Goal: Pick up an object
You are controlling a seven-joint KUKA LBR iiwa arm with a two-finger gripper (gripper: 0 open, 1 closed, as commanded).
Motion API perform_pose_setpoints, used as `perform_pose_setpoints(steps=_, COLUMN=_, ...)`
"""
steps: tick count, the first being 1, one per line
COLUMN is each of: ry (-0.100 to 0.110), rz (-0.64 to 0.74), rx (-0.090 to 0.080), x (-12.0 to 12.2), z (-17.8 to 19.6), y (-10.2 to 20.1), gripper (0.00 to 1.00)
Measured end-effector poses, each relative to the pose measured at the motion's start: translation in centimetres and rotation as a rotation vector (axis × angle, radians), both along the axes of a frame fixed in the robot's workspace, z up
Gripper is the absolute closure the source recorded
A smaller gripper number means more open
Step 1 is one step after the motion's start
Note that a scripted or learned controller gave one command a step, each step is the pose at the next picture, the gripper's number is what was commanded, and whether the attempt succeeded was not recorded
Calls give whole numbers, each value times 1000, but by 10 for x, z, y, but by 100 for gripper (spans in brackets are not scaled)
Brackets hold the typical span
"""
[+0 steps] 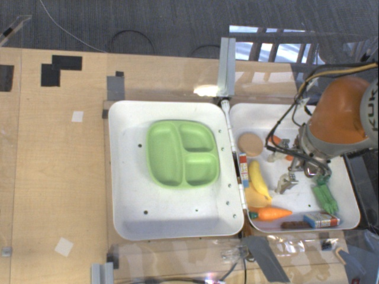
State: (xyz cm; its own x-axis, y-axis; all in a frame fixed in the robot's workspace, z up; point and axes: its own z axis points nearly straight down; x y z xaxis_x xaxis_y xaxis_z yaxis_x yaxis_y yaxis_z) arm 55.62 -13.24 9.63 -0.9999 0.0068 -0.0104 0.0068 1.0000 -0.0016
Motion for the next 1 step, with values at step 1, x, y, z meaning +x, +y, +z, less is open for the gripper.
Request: perform_pose_setpoints(steps=1, ry=-2, rz=-153, rx=3, x=86, z=-8, y=10, gripper=0)
